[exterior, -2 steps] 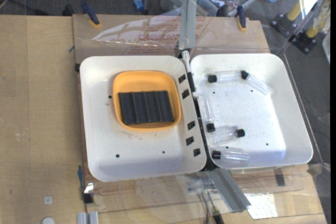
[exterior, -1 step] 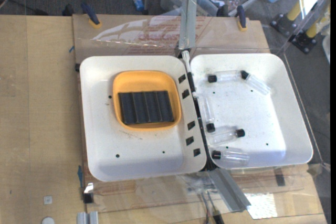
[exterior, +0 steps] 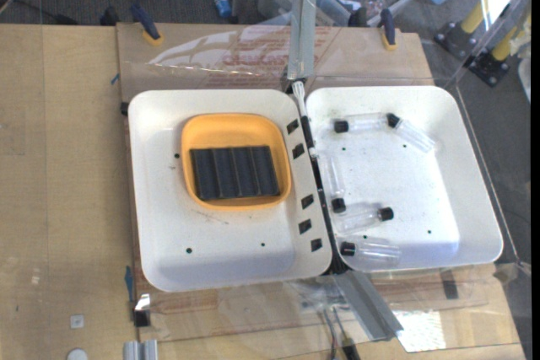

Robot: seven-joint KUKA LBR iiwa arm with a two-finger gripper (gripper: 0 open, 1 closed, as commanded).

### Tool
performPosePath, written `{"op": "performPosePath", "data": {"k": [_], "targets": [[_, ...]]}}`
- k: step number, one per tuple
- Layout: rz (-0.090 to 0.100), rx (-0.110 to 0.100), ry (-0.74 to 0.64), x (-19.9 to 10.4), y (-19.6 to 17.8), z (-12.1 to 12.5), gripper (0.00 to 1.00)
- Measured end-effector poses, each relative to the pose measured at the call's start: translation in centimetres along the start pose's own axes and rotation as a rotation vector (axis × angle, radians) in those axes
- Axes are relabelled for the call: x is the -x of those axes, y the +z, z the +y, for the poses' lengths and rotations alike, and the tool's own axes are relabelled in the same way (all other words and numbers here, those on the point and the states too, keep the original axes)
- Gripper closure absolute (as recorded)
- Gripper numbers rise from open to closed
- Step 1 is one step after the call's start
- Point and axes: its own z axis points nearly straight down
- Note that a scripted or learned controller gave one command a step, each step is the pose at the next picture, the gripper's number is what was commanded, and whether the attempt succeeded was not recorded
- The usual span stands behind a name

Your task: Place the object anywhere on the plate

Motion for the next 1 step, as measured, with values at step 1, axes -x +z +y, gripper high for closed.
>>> {"op": "performPosePath", "data": {"k": [1], "targets": [[-0.001,0.002,-0.4,-0.01,0.07,0.0,1.0]]}}
